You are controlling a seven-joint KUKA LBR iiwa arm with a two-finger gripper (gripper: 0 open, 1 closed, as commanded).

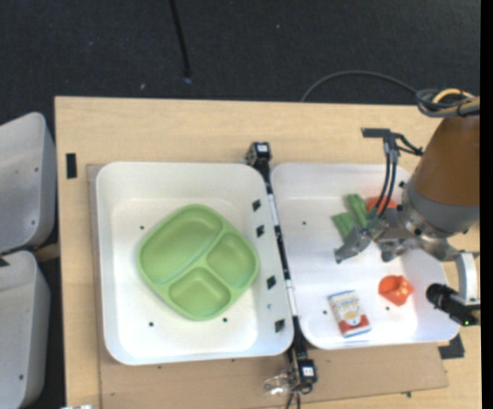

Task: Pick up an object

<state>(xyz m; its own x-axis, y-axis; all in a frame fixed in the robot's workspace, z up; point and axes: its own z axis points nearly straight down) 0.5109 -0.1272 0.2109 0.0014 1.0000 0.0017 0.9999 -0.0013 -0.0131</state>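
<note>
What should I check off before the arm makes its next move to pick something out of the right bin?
1. Targets in the right bin: ok; a green object, an orange object and a small carton lie there.
2. End effector over that bin: ok, beside the green object.
3. Object between its fingers: cannot tell.
4. Orange object and carton apart from each other: ok.
5. Green divided plate out of the way: ok, it lies in the left bin.
</note>
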